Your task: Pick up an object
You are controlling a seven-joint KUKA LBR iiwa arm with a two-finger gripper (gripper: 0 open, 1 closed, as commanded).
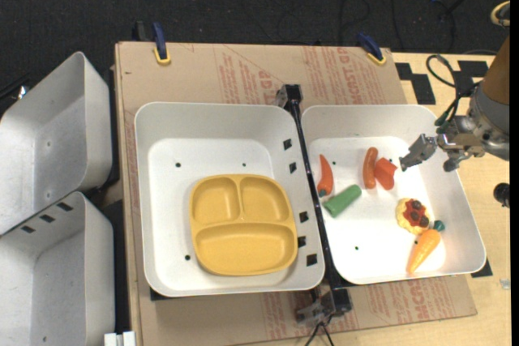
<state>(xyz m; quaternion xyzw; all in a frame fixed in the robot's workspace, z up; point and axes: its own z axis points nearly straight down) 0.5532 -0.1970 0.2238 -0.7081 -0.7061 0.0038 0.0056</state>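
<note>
Table [243, 61] carries two white bins; the left bin [154, 174] holds a yellow divided tray [242, 224]. Toys lie untouched in the right bin [462, 198]: carrot [423, 250] at five o'clock, green piece [341, 200] at nine. The hand [431, 155], spread and holding nothing, hovers at two o'clock. By my reckoning, picking hasn't started.

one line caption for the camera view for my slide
End effector hovers over the right bin of toy foods, beside a red sausage piece; a yellow divided tray sits in the left bin.
</note>
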